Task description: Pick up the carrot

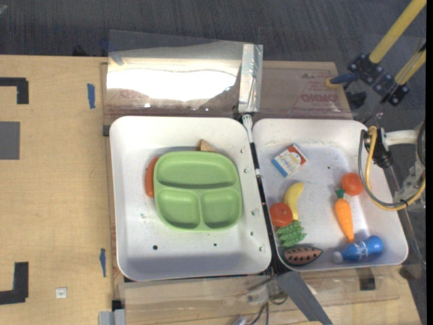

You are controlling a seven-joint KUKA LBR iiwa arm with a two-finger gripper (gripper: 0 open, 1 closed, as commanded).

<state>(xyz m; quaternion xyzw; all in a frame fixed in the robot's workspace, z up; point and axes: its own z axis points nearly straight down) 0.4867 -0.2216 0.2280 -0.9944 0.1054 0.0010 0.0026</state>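
Observation:
The carrot (pixel 344 218) is orange with a small green top. It lies in the right bin (pixel 325 135), towards that bin's right side, with its tip pointing to the near edge. An orange-red round fruit (pixel 352 183) touches its green end. A blue bottle (pixel 359 249) lies just beyond its tip.
The right bin also holds a small carton (pixel 289 160), a banana (pixel 293 196), a tomato (pixel 281 214), a green vegetable (pixel 291 233) and a watermelon slice (pixel 302 254). A green divided plate (pixel 197 188) sits in the left bin (pixel 128 202). A cable loop (pixel 369 168) hangs over the right bin's right rim.

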